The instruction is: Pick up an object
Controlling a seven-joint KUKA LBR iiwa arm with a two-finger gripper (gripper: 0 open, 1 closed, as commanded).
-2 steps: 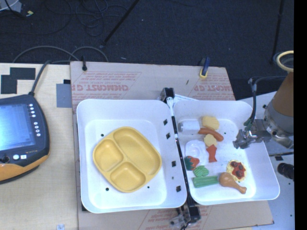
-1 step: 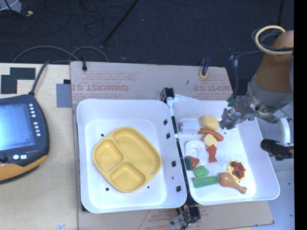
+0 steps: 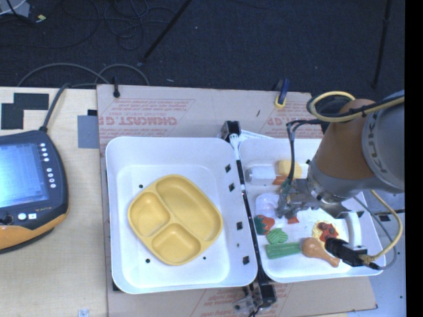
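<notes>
Hanging low inside the cluttered bin (image 3: pixel 317 277), the end effector (image 3: pixel 287 209) sat close over the bin floor. You could not tell from this slanted view whether it was open or closed, and no object could be seen held in it.

Nearest to it, on the side toward the shared wall (image 3: pixel 242 203), lay a red and green toy (image 3: pixel 264 223). A green piece (image 3: pixel 284 249) lay just past that, toward the near rim. A tan pear-shaped toy (image 3: pixel 316 247) rested beside the green piece, under the wrist. A yellow object (image 3: pixel 291 169) lay on the end effector's far side.

You probably had it that low because the targets were small and flat. Any of them would have served as the pick.

Room was tight. The toys crowded one another, and the shared wall stood close behind the red and green toy, so a sideways approach risked a nudge. Straight up looked like the clearest way out.

Beyond that wall, the other bin (image 3: pixel 132 152) held a yellow divided plate (image 3: pixel 175 220), well apart from the work.
</notes>
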